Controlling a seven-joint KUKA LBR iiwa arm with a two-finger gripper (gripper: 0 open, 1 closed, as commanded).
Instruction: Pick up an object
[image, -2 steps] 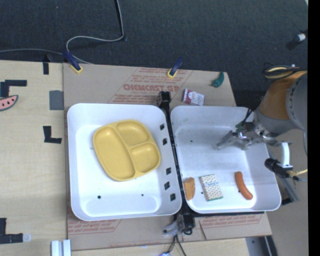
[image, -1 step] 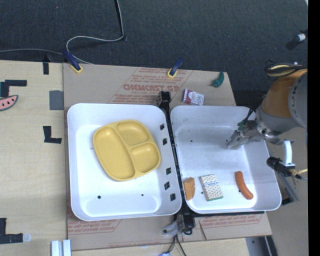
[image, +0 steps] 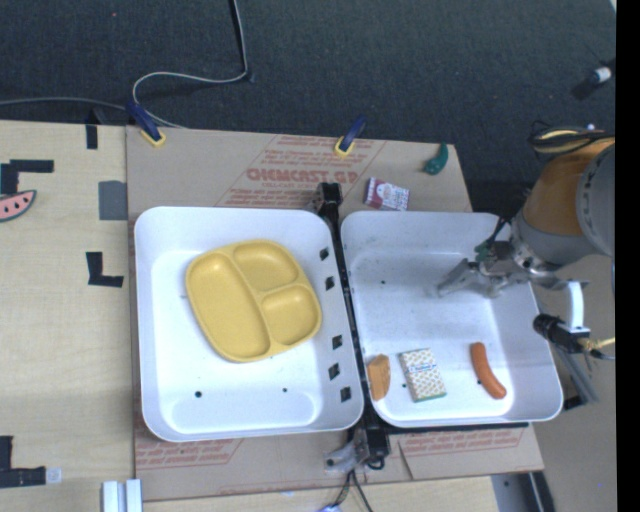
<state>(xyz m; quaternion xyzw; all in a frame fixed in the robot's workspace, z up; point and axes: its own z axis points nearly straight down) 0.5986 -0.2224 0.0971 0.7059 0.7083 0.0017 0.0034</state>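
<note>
My gripper (image: 468, 284) hangs over the upper right part of the right bin (image: 400, 250), its fingers (image: 452, 280) spread open with nothing between them. Three small things lie along that bin's near edge, well apart from the gripper: an orange sausage-shaped piece (image: 488, 370), a small patterned box (image: 422, 374), and a brown bread-like lump (image: 379, 376) in the near left corner. A yellow divided plate (image: 255, 298) lies in the left bin (image: 165, 330).
The grey arm with its orange band (image: 560, 195) reaches in from the right over the right bin's far rim. A small red-and-white packet (image: 386, 194) and a green bit (image: 436, 158) lie on the cardboard behind the bins.
</note>
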